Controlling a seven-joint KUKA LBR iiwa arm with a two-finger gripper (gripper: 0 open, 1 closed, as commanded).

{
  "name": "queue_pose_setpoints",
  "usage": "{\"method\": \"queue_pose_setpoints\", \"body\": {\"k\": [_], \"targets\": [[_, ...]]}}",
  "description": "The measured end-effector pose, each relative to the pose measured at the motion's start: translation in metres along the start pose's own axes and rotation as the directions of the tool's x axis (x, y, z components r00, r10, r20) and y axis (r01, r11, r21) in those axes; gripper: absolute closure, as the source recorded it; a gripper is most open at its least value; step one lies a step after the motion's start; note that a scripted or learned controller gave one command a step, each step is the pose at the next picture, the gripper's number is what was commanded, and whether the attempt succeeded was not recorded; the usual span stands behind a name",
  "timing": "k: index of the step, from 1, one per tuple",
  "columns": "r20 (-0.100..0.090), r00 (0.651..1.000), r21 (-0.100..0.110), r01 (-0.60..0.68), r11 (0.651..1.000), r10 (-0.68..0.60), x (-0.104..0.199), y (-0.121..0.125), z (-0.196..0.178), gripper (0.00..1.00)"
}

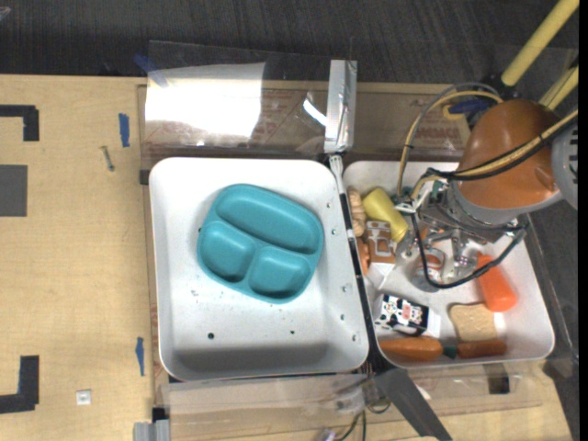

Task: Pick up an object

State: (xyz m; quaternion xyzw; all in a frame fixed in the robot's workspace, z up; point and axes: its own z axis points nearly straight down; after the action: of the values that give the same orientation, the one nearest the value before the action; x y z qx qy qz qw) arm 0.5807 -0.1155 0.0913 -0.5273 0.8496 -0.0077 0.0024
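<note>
My gripper (439, 257) hangs low in the right bin (537, 333), wrist and orange band (507, 154) above it, cables looped around the fingers. I cannot tell how the gripper is set; wires and shadow hide that.

Nothing visibly lifted. I judge the pick not yet done: descent looks about finished, with the grasp and the lift left.

Candidates, all in the right bin:
- yellow piece (384, 211), far-left corner, just beside my gripper.
- orange block (497, 288), to the right, near the right wall.
- tan sponge-like slab (477, 325), near side.
- red-orange sausage shape (411, 347), against the near wall.
- black-and-white patterned card (403, 313), flat, near-left.
- small brownish item (378, 242), against the left wall; too blurred to name.

Left bin (175, 246) carries a teal divided tray (260, 242), well apart from me.

Room: the right bin is crowded. Things ring my gripper on the left, near and right sides, and the dividing wall between the bins is close on the left. The bare floor directly under me is the open patch. Straight up looks the cleanest exit. The surface (64, 246) to the left lies open.
</note>
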Motion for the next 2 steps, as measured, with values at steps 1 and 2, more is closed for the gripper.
{"method": "queue_pose_setpoints", "body": {"k": [1, 2], "targets": [[0.01, 0.999, -0.003, -0.049, 0.999, 0.049, 0.029, 0.045, 0.001, 0.0], [0.01, 0.983, -0.006, 0.186, 0.983, -0.185, 0.062, 0.044, -0.05, 0.0]]}}
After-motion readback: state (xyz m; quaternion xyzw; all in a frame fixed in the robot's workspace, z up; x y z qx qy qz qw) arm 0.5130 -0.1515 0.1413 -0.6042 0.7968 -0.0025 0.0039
